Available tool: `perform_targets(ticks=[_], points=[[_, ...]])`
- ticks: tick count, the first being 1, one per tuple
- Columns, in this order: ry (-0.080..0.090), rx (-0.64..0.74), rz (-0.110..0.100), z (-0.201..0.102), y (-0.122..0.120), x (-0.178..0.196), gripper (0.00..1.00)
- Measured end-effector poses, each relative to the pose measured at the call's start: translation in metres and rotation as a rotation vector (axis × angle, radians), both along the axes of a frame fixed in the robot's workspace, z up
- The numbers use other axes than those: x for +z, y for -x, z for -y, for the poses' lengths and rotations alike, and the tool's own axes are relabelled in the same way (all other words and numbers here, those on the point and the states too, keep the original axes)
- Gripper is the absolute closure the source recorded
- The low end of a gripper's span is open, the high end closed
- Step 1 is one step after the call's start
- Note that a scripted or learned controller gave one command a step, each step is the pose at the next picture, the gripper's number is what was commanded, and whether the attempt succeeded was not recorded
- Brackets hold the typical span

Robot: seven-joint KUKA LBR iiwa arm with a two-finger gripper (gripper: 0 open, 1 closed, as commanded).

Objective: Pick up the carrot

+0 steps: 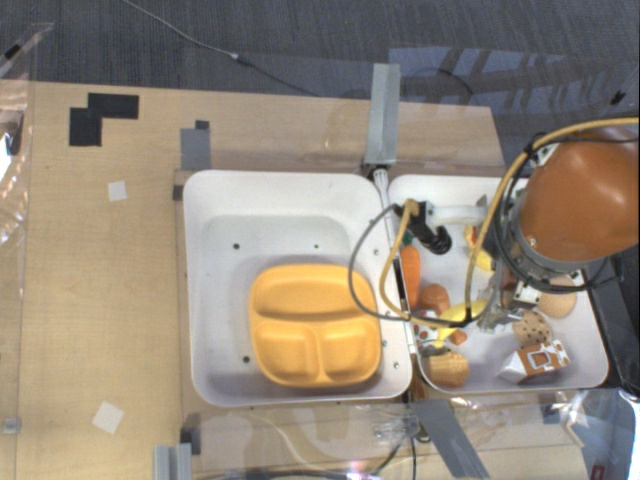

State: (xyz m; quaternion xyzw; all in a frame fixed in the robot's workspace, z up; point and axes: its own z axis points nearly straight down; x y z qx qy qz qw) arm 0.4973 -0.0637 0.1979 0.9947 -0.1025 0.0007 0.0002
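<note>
My wooden bench (110, 298) carries two shallow white bins side by side. The left bin (215, 268) holds a yellow sectioned plate (315, 325), three compartments facing up, resting in the bin's near half.

My arm reaches in over the right bin (590, 363), its orange band (580, 200) bulking large above the far side of that bin and covering much of it. Black and yellow cables (375, 268) loop from my wrist across the divider between the bins and sag over the left bin's right edge.

My claw (497, 306) hangs low among the clutter in the middle of the right bin; whether it is wide, narrow or holding anything I cannot tell, since the wrist and cables hide it.

The carrot (409, 271) lies in the right bin close against its left wall, long axis running away from the camera, partly crossed by the cables, to the left of my claw and apart from it.

Just beside the carrot sits a small round brownish item (434, 298). A tan bread-like piece (448, 370) rests at the bin's near left corner, and a small white carton (535, 360) with brown markings lies near the bin's near right side.
</note>
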Motion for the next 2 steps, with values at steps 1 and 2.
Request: perform_targets(ticks=[1, 2], points=[[-0.002, 0.003, -0.003, 0.056, -0.011, -0.056, 1.00], [0.000, -0.013, 0.002, 0.142, -0.078, -0.075, 1.00]])
